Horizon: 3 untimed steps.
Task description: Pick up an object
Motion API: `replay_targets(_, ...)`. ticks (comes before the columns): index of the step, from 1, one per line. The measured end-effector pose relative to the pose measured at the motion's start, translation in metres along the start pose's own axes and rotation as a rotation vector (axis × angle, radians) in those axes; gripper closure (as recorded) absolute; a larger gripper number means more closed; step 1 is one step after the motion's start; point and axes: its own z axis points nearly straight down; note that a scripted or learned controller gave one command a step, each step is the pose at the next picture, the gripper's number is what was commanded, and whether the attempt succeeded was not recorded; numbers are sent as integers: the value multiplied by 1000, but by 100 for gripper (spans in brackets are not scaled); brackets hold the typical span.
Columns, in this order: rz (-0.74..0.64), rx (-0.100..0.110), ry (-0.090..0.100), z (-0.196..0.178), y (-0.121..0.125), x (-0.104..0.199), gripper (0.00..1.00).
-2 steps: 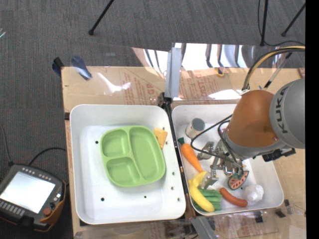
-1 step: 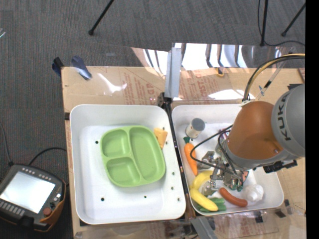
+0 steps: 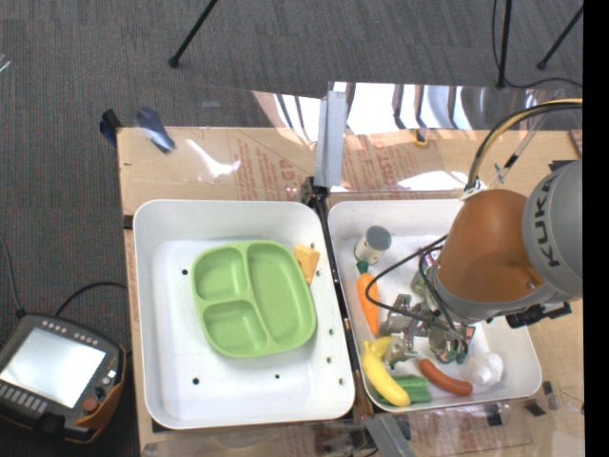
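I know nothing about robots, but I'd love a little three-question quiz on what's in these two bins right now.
1. True or false: the green divided plate lies in the same bin as the carrot.
2. Which lies nearest the camera in the right bin? A) banana B) carrot C) small bottle
3. Fill in: the gripper is over the ____ bin.

Key: 1 false, the plate lies in the left bin. 2 A. 3 right.
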Motion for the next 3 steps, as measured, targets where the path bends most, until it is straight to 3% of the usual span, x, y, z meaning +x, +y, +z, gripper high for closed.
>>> replay_targets(1,84,-3,-8,-28,-46,-105,100)
replay_targets(2,94,-3,2,10,-77,-54,100)
replay_targets(3,-23,-3,-20,-137,-43,-124,100)
